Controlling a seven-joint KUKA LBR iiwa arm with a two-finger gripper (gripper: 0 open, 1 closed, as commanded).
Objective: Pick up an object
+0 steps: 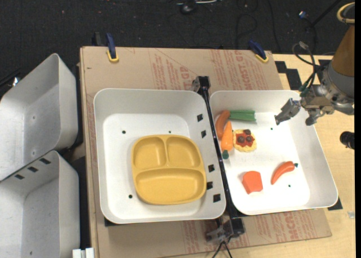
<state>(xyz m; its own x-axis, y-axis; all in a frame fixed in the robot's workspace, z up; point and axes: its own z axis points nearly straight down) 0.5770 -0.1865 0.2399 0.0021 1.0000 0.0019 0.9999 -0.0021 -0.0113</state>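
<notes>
Hanging open and empty, the tool [298, 112] sits over the right white bin [321, 155]. A small orange plastic pepper [282, 172] lies below it, tilted.

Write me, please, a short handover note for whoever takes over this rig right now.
Gripper: open, holding nothing, hovering over the upper right part of the right bin.
Right bin holds: carrot and green piece near the divider, small pizza toy beside them, orange block and orange pepper nearer the front.
Left bin holds the yellow divided tray, nothing on it.
Done: nothing picked yet.
Left: descend on one object, close, lift.
</notes>
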